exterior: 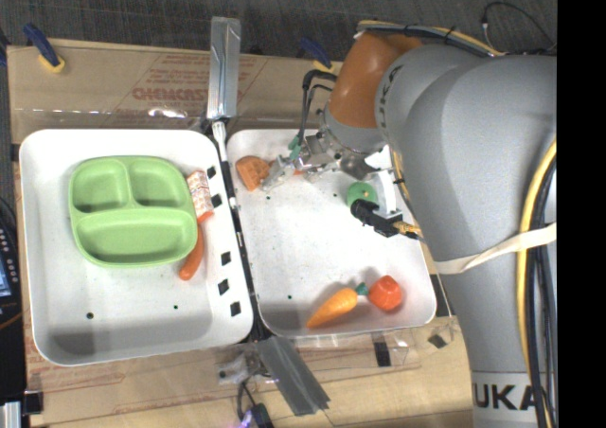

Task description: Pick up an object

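Note:
My gripper (281, 168) is low in the far left part of the right bin (312, 237), reaching in from the right under the orange wrist band. Its tip is right beside a brown-orange bread-like piece (250, 172) near the bin's far left corner; I cannot tell whether they touch. A small green round item (360, 194) lies just right of the gripper, close under the arm. A toy carrot (333, 306) and a red tomato-like piece (385, 294) rest together at the near edge of the right bin.
The left bin (57, 322) bears a green divided plate (133, 213), a small striped cylinder (199, 193) and a red-orange stick-shaped item (192, 261) along its right side. A black-marked divider (230, 256) separates the bins. The grey arm (464, 161) overhangs the right bin's right side.

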